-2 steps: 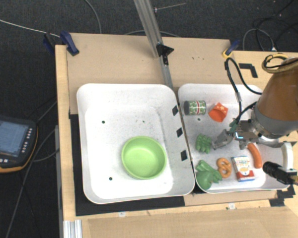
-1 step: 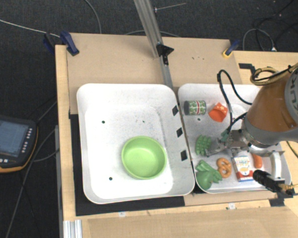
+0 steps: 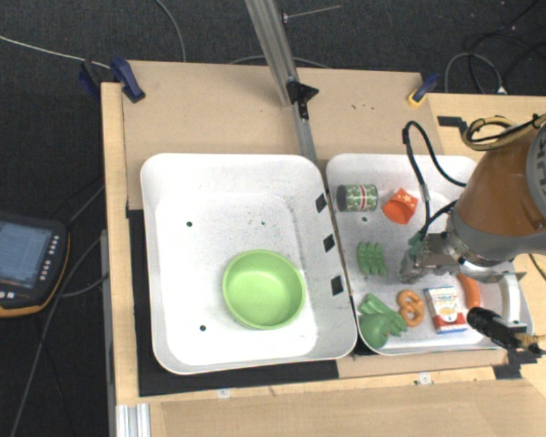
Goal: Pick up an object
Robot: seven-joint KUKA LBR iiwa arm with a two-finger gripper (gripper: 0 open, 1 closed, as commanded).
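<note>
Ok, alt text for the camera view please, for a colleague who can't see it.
The grey and orange arm reaches in from the right, its tool low over the right bin, among a can, an orange block, green toys, a pretzel and a small carton. The left bin holds a green bowl.

I note the bowl (image 3: 264, 289) in the left bin (image 3: 164, 244); right bin (image 3: 382, 164) holds can (image 3: 357, 197) at rear — pretzel (image 3: 410, 305) beside carton (image 3: 446, 309) in front.

Green bowl (image 3: 264, 289), orange block (image 3: 399, 206)
</note>
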